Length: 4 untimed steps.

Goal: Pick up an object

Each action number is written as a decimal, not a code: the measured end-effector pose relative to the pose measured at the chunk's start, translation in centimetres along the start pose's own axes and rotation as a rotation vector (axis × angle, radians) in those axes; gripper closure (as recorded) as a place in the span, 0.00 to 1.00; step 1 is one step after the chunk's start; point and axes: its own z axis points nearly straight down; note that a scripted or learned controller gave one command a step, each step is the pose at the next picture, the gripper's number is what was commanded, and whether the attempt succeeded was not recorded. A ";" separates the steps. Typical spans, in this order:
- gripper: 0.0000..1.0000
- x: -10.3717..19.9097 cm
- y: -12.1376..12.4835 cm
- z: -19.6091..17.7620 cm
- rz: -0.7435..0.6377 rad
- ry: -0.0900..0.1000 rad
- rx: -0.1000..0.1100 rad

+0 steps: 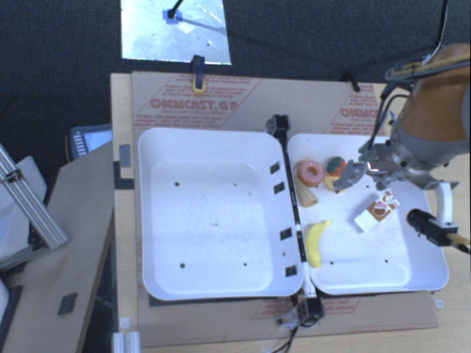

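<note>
Camera view, nearest first: a banana lies at the front left of the right bin, close to the divider. Farther back, a small white carton rests mid-bin. Beyond it the gripper hangs low over the bin; whether its claw is apart or together I cannot tell. Just beside it sit an orange-and-green toy and a pink donut, with a tan cone below the donut. The left bin lies alongside.

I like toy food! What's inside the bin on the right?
The right bin holds a donut, a banana, a round orange-green toy and a small carton. The arm covers its far corner.
</note>
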 end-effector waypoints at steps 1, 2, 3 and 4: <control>0.00 -6.2 4.4 1.9 0.005 -0.004 -0.003; 0.00 -12.6 -1.9 9.2 0.010 -0.001 0.007; 0.00 -12.1 6.3 11.3 -0.004 -0.003 -0.007; 0.00 -12.1 11.9 7.3 -0.004 -0.004 -0.010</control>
